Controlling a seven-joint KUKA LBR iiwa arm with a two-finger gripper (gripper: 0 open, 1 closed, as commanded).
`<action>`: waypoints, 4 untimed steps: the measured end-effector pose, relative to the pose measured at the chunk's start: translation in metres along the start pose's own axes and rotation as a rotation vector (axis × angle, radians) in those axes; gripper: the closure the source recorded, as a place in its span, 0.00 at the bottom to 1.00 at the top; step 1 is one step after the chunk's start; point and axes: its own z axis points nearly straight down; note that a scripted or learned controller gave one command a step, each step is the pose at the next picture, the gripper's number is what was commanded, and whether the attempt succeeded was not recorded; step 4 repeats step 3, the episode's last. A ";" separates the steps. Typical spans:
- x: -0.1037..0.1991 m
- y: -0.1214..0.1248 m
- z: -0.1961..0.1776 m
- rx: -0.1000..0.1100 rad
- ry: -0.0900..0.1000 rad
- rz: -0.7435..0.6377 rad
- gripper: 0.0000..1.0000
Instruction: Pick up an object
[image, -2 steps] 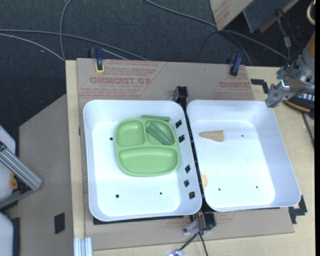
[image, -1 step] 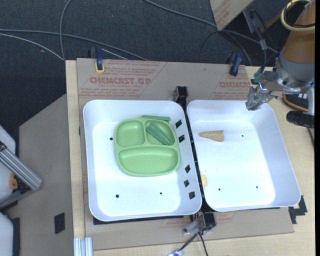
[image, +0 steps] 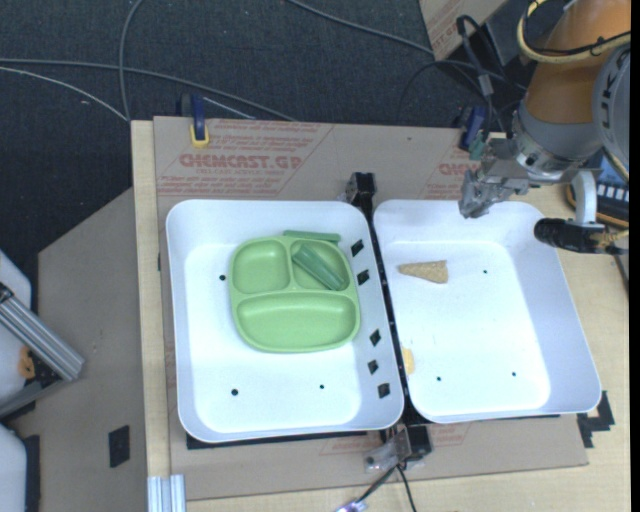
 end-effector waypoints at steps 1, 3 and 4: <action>0.059 0.004 0.005 0.001 0.000 -0.001 1.00; 0.166 -0.001 -0.010 -0.002 0.000 -0.001 1.00; 0.166 -0.001 -0.010 -0.002 0.000 -0.001 1.00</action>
